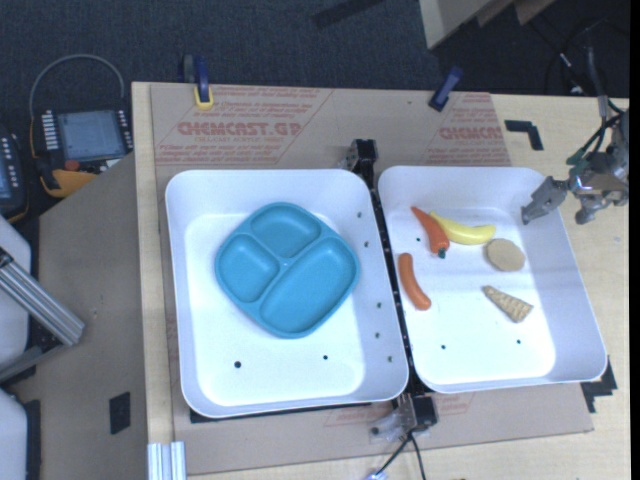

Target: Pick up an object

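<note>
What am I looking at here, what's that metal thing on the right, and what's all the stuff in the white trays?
This is one camera fixed above a workbench, looking down at a slant. The metal thing at the right edge is the tool of a robot arm, the part meant to grasp things. It hangs over the far right rim of the right bin, and nothing shows between its fingers. That bin holds toy food: a carrot, a banana, a sausage, a round tan piece and a tan wedge. The left bin holds a blue divided plate. The robot's job is to pick up one object.
</note>
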Robot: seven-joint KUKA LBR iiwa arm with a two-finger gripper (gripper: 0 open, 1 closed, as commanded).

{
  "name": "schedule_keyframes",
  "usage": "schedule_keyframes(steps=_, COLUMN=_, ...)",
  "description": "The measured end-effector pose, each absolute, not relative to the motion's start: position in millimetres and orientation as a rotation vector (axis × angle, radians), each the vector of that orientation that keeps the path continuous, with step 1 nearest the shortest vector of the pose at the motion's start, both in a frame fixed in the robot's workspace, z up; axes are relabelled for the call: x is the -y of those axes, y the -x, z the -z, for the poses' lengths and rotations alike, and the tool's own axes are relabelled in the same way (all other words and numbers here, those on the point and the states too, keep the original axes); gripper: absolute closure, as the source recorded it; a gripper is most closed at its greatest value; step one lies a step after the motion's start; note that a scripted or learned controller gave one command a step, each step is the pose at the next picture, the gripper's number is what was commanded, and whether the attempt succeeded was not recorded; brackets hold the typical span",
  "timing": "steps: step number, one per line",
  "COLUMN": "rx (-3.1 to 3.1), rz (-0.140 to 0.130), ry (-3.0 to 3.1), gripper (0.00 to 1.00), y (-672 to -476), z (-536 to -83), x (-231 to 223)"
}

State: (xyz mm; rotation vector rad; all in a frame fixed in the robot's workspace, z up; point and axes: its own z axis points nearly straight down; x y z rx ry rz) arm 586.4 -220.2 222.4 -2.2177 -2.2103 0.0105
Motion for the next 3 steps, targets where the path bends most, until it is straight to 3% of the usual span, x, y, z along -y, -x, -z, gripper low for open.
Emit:
schedule_keyframes(steps=1, rx=2.222, rz=0.0, ry=2.222, gripper=0.0, y=-589.4, z=-229.6, x=219.7)
schedule_keyframes(steps=3, rx=2.22, rz=-0.001, ry=2.22, gripper=0.0, y=-590.8, z=-125.9, x=218.3)
